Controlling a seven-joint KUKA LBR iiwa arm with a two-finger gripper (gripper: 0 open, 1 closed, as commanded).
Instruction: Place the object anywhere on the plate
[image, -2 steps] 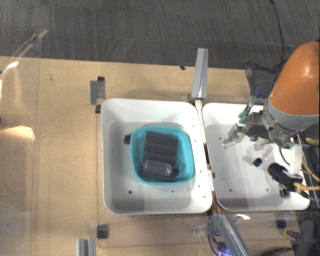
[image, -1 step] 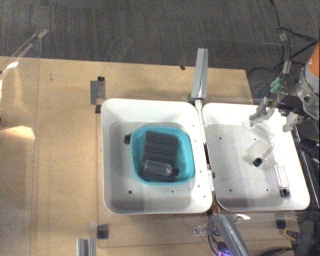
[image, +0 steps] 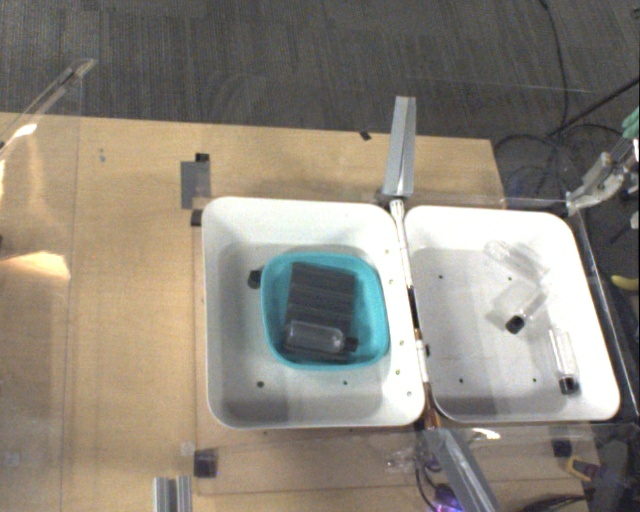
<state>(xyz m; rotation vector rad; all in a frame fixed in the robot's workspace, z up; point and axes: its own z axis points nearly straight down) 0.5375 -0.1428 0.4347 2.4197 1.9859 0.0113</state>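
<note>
Two white bins sit side by side on a wooden bench (image: 110, 330). The left bin (image: 225, 300) holds a blue plate (image: 372, 300). A dark block with ridges (image: 322, 290) lies on the plate. A clear bottle (image: 318, 338) lies on its side on the plate too, touching the near end of the block. Both things are inside the plate's rim. A small black bit (image: 255, 279) sticks out at the plate's left edge.

The right bin (image: 450, 380) has three see-through things in it. A clear bottle with a black cap (image: 523, 307) lies tilted near the middle. A thin clear tube with a dark end (image: 563, 361) lies near the right wall. Another clear piece (image: 512, 256) lies farther back and is hard to make out. All three are well apart from the plate.

A pale metal part, which looks like the gripper (image: 603, 180), pokes in at the right side, just past the far corner of the right bin. It is too small and blurry, so I cannot tell if it is open or closed. It is far from the plate, with the whole right bin in between.

A grey metal bar (image: 402, 148) stands at the far side where the two bins meet. Black cables (image: 560, 130) lie on the dark floor (image: 250, 50) behind.
</note>
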